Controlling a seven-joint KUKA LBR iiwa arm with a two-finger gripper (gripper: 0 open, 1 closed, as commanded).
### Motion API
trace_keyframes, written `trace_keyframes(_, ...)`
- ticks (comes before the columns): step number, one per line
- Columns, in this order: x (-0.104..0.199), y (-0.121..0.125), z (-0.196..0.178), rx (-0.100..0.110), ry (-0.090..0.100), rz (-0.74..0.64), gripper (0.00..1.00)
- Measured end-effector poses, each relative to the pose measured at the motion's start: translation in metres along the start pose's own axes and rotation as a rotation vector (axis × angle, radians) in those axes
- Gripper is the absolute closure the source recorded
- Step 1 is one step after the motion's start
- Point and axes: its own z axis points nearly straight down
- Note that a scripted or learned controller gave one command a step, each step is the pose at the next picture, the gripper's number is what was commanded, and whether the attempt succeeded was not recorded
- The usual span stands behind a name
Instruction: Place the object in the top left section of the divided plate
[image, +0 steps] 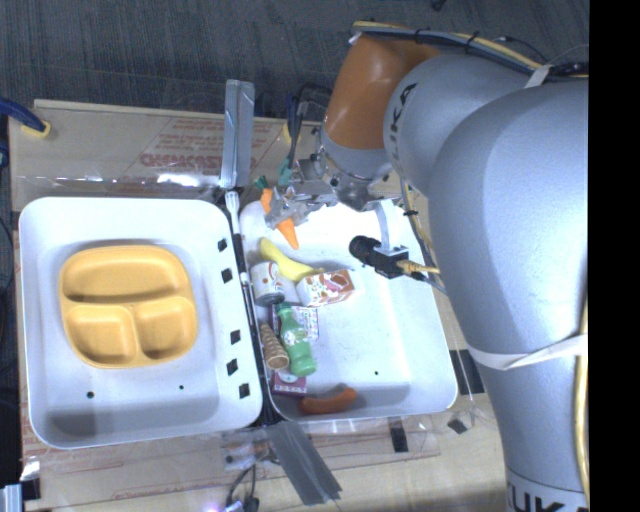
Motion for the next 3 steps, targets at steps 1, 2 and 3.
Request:
trace_keyframes(1,0.057,-0.087,0.001,0.001,0.0,-0.137,1.0)
trace_keyframes(2,0.056,-0.087,0.001,0.001,0.0,-0.136,0.0)
trace_keyframes(3,0.124,-0.152,0.002,0.004,0.0,0.226,0.0)
